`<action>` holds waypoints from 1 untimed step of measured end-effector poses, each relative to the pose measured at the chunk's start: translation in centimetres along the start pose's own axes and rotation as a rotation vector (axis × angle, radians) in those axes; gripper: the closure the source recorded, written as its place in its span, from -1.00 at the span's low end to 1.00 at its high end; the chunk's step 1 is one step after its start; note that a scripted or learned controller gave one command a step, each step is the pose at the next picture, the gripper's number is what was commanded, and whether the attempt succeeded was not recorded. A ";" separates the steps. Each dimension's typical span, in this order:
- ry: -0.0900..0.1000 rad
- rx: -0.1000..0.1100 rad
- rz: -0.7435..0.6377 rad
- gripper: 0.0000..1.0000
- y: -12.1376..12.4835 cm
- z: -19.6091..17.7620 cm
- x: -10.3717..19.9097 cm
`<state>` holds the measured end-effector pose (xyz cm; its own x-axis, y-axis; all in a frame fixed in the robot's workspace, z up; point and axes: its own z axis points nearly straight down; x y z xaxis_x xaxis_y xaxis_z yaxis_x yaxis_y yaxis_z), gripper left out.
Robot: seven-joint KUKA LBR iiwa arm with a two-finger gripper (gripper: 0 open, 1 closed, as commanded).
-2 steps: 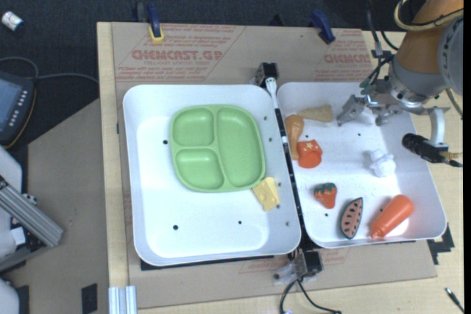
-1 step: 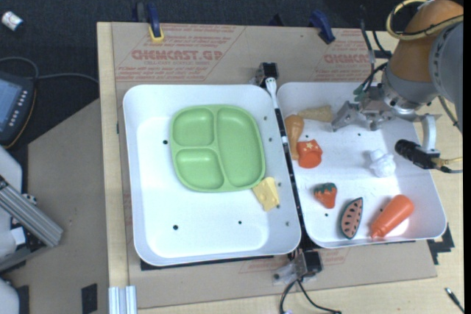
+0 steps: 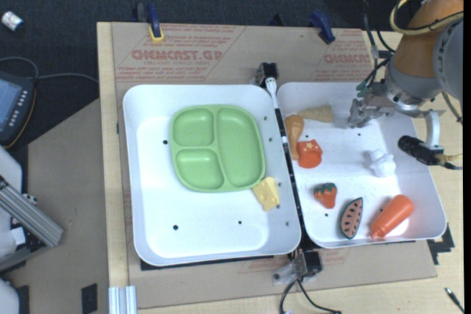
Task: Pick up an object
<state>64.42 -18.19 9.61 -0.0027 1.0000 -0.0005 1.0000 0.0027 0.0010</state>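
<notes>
Two white bins sit before us: the left bin (image 3: 147, 232) holds a green divided plate (image 3: 218, 148) and cheese wedge (image 3: 267, 193); the right bin (image 3: 434, 209) holds a strawberry (image 3: 325, 195), watermelon slice (image 3: 351, 218) and carrot (image 3: 391, 216). Our gripper (image 3: 358, 116) hovers at its far side, grip unreadable.

Claw (image 3: 358, 115) over right bin (image 3: 434, 191) — carrot (image 3: 391, 216) (near corner).

The arm (image 3: 430, 48) enters from the right edge, its orange band uppermost and the grey wrist below it, bent downward toward the left. The tool (image 3: 358, 114) hangs at the arm's left end, pointing down, dark and small. Cables loop around the wrist. A black part juts out beneath the arm.
</notes>
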 end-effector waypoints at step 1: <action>-0.003 -0.007 0.003 1.00 0.1 -6.2 -0.8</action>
<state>64.55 -18.95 15.84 0.0002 1.0000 -0.0034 1.0000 -0.0002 0.0084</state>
